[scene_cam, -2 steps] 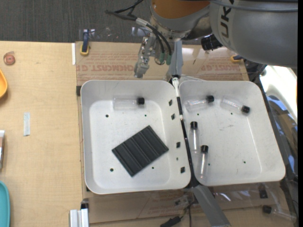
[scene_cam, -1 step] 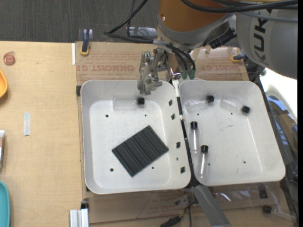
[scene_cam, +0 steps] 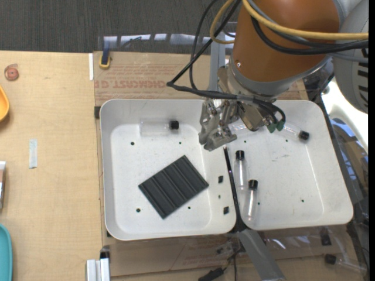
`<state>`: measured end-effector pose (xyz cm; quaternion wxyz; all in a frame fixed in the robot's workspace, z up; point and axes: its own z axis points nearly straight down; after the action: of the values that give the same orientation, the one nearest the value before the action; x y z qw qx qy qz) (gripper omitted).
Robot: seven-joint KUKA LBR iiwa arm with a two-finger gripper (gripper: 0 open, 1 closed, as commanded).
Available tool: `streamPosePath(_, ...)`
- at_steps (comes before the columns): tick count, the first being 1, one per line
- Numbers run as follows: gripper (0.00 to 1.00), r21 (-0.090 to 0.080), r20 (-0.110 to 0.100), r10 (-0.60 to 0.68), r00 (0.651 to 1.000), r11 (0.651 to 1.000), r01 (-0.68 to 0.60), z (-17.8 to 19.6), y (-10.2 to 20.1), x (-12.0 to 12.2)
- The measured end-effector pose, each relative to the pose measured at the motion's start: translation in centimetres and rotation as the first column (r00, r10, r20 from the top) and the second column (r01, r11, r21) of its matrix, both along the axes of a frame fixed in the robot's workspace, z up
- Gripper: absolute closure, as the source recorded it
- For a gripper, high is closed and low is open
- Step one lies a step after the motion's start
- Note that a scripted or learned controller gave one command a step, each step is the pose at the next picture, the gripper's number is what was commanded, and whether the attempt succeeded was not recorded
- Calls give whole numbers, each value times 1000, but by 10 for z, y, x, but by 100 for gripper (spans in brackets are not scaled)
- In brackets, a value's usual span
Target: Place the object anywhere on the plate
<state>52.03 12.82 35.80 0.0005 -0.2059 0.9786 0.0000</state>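
Looking down, we see the metal end effector (scene_cam: pixel 215 134) hanging over the seam between the two shallow white bins (scene_cam: pixel 117 215), though we cannot tell its state. The dark ribbed rectangular plate (scene_cam: pixel 173 185) lies in the left bin, while three clear black-capped plastic tubes (scene_cam: pixel 240 164) sit apart from it.

Pale wooden bench top (scene_cam: pixel 53 127) at left, brown printed cardboard (scene_cam: pixel 152 78) laid under two white bins (scene_cam: pixel 108 174). Dark grey ribbed floor or matting (scene_cam: pixel 99 10) beyond the far edge. Even, soft light, with no hard shadows.
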Motion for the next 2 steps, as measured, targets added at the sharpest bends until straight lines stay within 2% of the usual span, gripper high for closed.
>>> streamPosePath(1, 100, 1, 0, 491, 871, 871, -491, -31, -9, -25)
streamPosePath(2, 100, 2, 1, 839, 544, 544, -839, -88, -50, 24)
